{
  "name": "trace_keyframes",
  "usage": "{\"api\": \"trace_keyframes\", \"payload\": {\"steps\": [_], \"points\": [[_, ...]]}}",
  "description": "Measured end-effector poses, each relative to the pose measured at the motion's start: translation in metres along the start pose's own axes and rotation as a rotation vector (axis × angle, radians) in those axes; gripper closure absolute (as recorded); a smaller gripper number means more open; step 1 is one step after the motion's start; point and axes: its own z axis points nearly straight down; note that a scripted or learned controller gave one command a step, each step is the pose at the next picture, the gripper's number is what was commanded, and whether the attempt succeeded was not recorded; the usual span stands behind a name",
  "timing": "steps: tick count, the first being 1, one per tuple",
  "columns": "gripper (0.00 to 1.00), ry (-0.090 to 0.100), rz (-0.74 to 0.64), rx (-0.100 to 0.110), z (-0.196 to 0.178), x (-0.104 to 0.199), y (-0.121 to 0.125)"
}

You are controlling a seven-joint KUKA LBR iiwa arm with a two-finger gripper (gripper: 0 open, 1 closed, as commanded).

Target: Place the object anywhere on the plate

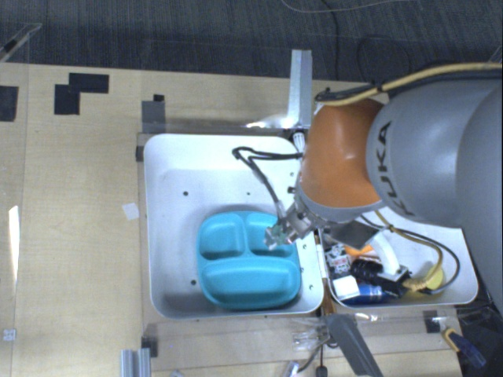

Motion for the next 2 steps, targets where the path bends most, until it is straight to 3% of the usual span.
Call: {"api": "trace_keyframes", "payload": {"steps": [1,2], "points": [[1.00,0.000,-0.003,-0.002,-0.010,0.000,0.001],[1.00,-0.002,0.103,-0.003,-0.037,-0.014,-0.008]]}}
